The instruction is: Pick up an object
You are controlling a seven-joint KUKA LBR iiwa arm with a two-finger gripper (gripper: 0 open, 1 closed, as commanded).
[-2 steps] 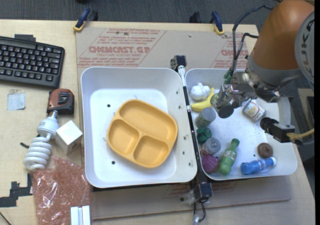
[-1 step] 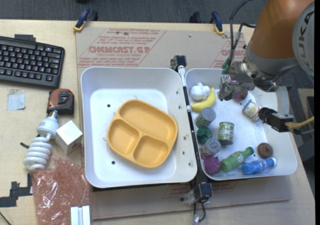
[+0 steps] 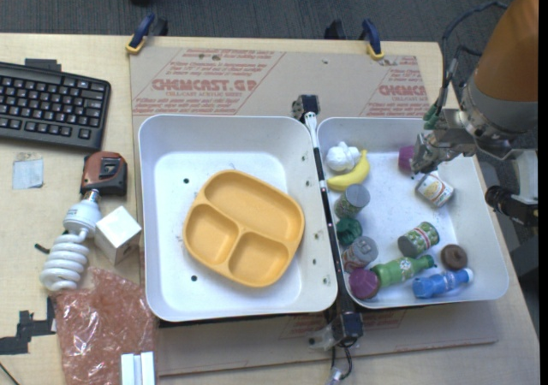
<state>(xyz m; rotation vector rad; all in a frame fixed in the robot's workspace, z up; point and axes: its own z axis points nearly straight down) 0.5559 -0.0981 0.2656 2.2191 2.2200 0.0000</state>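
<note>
You have 2 white bins on the bench; the left bin (image 3: 163, 204) carries a yellow divided plate (image 3: 244, 228), the right bin (image 3: 490, 242) the clutter. The arm (image 3: 514, 58) hangs over the right bin's far right corner. Its claw (image 3: 425, 155) sits near the far wall; opening and hold: cannot tell. Nearest target, a small can (image 3: 434, 190), lies just toward the near edge, long axis slanted. A purple piece (image 3: 405, 159) is just left. Right wall close, little room.
</note>
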